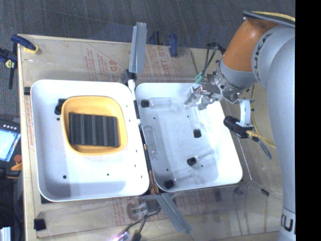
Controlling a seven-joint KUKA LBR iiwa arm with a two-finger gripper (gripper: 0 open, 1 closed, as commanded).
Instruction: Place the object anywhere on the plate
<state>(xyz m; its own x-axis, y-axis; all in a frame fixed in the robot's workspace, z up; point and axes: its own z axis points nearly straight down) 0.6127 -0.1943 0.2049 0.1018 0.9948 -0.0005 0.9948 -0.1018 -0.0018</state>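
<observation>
A yellow plate (93, 104) with a dark ribbed insert lies in the left white bin (50, 179). Several clear plastic tubes with black caps lie scattered in the right white bin (228, 172): one at the far left corner (156, 103), one near the middle (195, 127), one toward the front (200, 158). My gripper (198, 97) hovers over the far right part of the right bin, just above the upper end of the middle tube. The tube is transparent, so whether it touches the gripper is unclear.
Another capped tube (175, 181) lies by the right bin's front wall, and a clear one (149, 140) along its left wall. The grey arm with its orange band (246, 44) reaches in from the right. A metal bar (137, 46) stands behind the bins.
</observation>
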